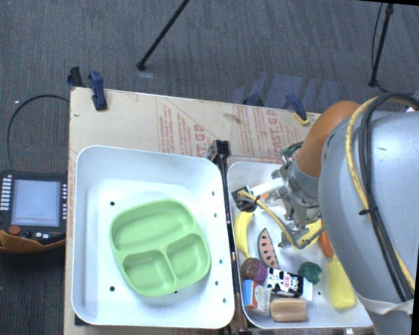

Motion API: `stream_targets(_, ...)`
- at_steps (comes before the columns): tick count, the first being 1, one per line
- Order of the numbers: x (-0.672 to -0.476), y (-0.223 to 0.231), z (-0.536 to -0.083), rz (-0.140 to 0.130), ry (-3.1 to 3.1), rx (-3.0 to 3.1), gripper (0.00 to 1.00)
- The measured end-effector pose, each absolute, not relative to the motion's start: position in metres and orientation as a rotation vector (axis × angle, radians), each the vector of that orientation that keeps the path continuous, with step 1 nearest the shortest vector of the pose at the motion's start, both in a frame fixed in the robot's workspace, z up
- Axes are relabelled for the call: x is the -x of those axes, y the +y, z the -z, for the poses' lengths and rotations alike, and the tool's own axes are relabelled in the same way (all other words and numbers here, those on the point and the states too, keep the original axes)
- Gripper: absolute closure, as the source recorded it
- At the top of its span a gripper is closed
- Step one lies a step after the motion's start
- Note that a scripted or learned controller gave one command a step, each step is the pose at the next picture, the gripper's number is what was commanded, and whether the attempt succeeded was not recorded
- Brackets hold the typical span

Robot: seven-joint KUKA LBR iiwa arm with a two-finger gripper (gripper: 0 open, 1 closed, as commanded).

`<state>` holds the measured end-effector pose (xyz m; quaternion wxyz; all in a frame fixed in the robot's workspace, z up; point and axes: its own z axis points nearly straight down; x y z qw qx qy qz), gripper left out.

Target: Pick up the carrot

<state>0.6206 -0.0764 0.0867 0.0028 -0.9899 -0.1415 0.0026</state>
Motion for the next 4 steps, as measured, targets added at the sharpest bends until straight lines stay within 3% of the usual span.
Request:
stream_targets(1, -0.629, -0.153, -0.087, -0.010, -0.463, 3.102, 0.00)
stream_targets(2, -0.557, -0.190, -0.087, -0.011, -0.404, 3.103, 0.00)
stream_targets(3, -0.628, -0.126, -0.087, -0.002, -0.496, 3.093, 0.00)
stream_targets(4, -0.605, -0.190, -0.088, 0.011, -0.860, 2.964, 0.00)
